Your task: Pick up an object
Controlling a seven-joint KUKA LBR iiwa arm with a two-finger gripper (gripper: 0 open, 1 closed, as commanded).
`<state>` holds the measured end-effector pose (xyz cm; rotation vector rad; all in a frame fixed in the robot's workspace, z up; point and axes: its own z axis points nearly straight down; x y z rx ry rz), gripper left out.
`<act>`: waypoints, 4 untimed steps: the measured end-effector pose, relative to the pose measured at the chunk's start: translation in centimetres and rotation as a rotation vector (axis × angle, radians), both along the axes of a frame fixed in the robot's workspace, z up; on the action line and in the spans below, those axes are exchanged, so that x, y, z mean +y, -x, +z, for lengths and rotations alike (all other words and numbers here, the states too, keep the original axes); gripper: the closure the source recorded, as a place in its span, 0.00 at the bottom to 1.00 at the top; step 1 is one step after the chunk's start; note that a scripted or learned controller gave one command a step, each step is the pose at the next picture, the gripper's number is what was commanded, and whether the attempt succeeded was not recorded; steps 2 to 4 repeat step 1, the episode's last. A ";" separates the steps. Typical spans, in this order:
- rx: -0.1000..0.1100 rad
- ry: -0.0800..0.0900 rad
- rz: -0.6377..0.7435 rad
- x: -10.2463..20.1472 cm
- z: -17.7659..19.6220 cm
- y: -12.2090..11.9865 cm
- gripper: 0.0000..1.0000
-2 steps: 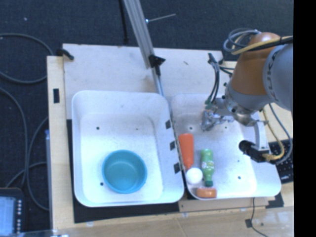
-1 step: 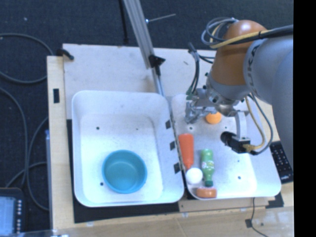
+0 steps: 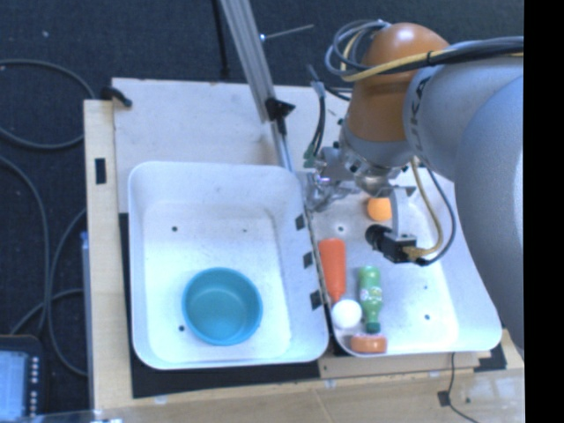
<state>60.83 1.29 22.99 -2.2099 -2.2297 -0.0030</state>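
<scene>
While the arm [image 3: 441, 104] reached in over the right bin [image 3: 441, 324], the jaws [image 3: 324, 183] sat near that bin's upper left corner | jaw state: cannot tell | right bin: orange ball [image 3: 379, 208], carrot [image 3: 333, 267], green bottle [image 3: 370, 296], white ball [image 3: 346, 313] | left bin [image 3: 159, 192]: blue bowl [image 3: 222, 307]

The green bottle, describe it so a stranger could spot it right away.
Find the right bin and look to its near left corner. The green bottle lies there between an orange carrot and bare white floor, the one green thing in the bin.
</scene>
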 end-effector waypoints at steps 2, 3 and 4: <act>0.000 -0.001 0.001 4.7 1.4 -1.6 1.00; 0.000 -0.001 0.001 4.7 1.4 -1.6 1.00; 0.000 -0.001 0.001 4.7 1.4 -1.6 1.00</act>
